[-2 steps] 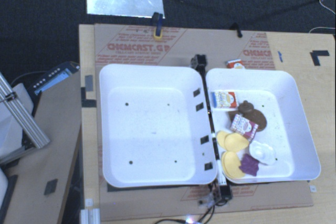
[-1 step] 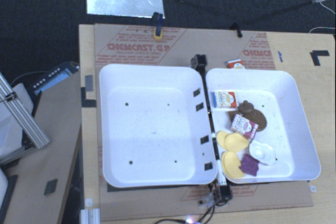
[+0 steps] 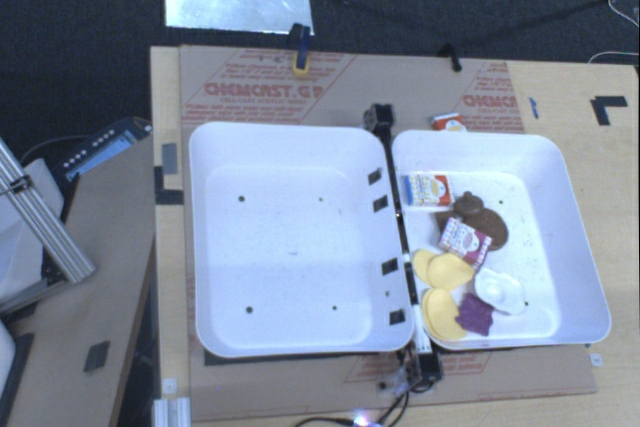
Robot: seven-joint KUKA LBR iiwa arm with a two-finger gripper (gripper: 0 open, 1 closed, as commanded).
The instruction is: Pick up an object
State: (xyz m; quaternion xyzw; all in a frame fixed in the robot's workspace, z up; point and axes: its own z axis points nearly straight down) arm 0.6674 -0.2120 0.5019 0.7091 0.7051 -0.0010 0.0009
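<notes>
Nearest cam: cable bundle (image 3: 410, 380) at the front edge of the cardboard sheet (image 3: 330, 80), just below the seam between the bins. Sheet lies on the table (image 3: 600, 80).

L bin (image 3: 215, 235): bare white floor, nothing to pick. R bin (image 3: 575, 215): all candidates, clustered along its left side, by the divider.
- red/white packet (image 3: 427, 188), lying flat, rearmost of the group
- brown toy (image 3: 480, 218), just in front of the packet
- 2nd packet (image 3: 462, 239), tilted, touching the brown toy
- two yellow pieces (image 3: 441, 269), (image 3: 440, 313), front one near the bin's front wall
- purple item (image 3: 474, 315), touching the front yellow piece
- white item (image 3: 498, 292), low contrast vs bin, outline hard to read

Small red/white box (image 3: 449, 122) sits outside the R bin, on the sheet behind its rear rim.

End effector: can't tell its state from this frame.

Step (judged): pre-approach; nothing lifted, every item rests on the bin floor. Target not yet chosen as far as can be judged.

Next move calls for: reach over the R bin, descend on one item w/ room both sides. Rear packet looks best separated. Middle cluster is packed tight, so risk of nudging neighbours or pinching two. Divider close on the left limits clearance there.
</notes>
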